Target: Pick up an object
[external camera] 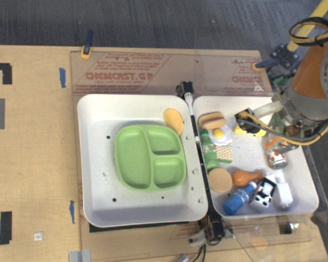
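Left bin (93, 146): green three-compartment plastic plate (150, 157) lying flat; yellow-orange oval toy (174, 120) just beside its upper right corner. Toy looks light, rigid, smooth, likely slippery; pinch across narrow middle. Right bin (309, 184): small toy clutter. Gripper (276, 154) above right side; finger spread cannot tell.

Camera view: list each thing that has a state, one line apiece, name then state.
green divided plate: flat in the left bin, compartments bare.
yellow-orange piece: against the left bin's right wall, beside the plate.
blue bottle: on its side, right bin.
tan round disc: lying flat, right bin.
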You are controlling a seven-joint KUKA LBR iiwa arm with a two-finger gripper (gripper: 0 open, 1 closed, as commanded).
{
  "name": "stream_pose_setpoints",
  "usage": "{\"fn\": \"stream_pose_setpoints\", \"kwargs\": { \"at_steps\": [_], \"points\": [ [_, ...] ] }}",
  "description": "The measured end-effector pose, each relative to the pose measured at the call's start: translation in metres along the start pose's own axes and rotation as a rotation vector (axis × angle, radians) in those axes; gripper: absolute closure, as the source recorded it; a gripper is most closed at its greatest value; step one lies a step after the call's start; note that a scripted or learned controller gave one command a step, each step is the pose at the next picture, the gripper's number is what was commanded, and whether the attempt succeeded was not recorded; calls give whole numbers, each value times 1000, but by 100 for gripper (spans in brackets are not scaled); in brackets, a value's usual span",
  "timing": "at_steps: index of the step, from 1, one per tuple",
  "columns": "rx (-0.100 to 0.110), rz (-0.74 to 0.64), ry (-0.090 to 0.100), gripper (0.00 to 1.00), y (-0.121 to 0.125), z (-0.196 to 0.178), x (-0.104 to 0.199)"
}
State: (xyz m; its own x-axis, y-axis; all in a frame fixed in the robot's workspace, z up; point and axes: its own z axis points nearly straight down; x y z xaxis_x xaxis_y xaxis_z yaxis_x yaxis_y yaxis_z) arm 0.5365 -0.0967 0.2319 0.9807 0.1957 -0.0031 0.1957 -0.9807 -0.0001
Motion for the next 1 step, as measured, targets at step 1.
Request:
{"fn": "stream_pose_setpoints", "kwargs": {
  "at_steps": [1],
  "points": [
    [9, -54, -6, 100, -59, 44, 13]
  ]
}}
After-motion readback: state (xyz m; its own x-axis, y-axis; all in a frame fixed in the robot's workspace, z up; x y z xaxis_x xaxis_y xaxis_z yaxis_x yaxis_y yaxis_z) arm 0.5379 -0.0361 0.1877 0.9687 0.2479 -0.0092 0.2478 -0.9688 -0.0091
